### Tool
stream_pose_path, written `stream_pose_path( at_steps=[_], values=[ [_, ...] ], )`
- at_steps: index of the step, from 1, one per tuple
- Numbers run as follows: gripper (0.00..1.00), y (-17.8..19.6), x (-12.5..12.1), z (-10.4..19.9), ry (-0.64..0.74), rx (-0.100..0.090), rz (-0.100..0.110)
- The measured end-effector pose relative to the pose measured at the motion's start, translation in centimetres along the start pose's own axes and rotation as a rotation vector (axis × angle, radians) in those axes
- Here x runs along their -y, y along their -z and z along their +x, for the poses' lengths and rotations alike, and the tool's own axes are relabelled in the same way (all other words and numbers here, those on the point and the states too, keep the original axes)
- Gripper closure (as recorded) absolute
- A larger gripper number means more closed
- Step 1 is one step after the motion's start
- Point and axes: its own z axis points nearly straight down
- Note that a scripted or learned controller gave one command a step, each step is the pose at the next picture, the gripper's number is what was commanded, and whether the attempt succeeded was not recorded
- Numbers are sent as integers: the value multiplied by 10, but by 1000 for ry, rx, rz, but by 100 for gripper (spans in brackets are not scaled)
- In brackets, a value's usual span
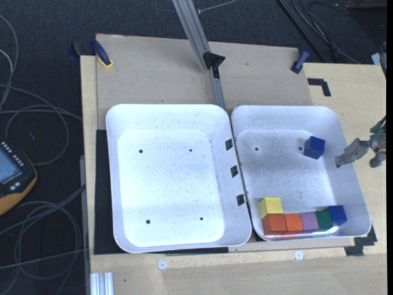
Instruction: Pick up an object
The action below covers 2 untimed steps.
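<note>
One relation governs my next command: the lone blue cube (pixel 314 147) lies at roughly 9 o'clock from the tool (pixel 360 153), near it but apart from it.

1. Tool position. I see the tool at the right rim of the right bin (pixel 349 183), entering from 3 o'clock. Its grey fingers point toward 9 o'clock, into the bin. Nothing sits between them, so I treat the tool as carrying nothing. Whether the fingers are spread or closed I cannot tell at this resolution.

2. Target position. The blue cube rests on the bin floor in the upper right part of the right bin, well apart from every other item. It shows no long axis, so in my judgement wrist rotation matters little; squaring the fingers to its faces should be enough.

3. Alternatives. A cluster of blocks lies along the bin's near wall, at about 7 o'clock from the tool: a yellow block (pixel 270 206), an orange block (pixel 274 224), a second orange block (pixel 294 222), a purple block (pixel 309 220), a green block (pixel 323 219) and a dark blue block (pixel 336 214). These touch one another, leaving little finger room. I rate them poorer picks.

4. Left bin (pixel 113 171). No action needed there.

5. Assessment. The pick is not yet made. I expect a short travel toward 9 o'clock, then a descent over the blue cube.
</note>
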Motion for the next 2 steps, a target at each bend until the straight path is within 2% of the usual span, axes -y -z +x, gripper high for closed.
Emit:
stream_pose_path(
  at_steps=[1, 2],
  values=[
    [0, 60, 3, 82, 10, 1, -10],
    [0, 168, -32, 28, -2, 7, -13]
  ],
)
